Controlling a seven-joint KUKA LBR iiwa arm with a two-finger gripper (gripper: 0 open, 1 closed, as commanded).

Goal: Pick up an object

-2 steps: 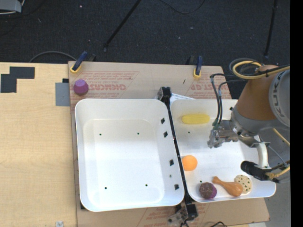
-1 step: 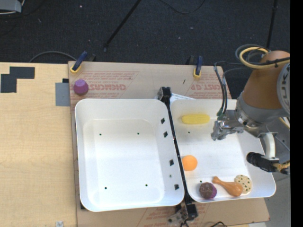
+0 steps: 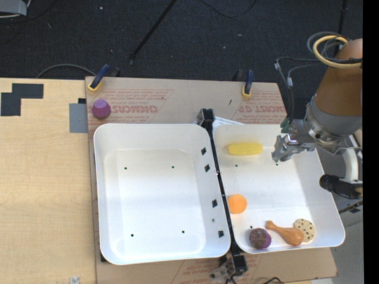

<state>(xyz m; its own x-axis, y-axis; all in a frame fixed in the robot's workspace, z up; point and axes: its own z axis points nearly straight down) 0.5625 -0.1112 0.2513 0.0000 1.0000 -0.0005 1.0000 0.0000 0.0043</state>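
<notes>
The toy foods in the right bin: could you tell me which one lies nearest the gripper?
The yellow corn cob, lying at the bin's far end just left of the gripper. The orange ball, purple ball, drumstick and cookie sit farther off, toward the near edge.

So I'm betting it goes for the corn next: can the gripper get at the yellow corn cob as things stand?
Probably yes. The gripper hangs over the right bin, just right of the yellow corn cob, which lies alone with bare bin floor between them. The orange ball sits well away.
</notes>
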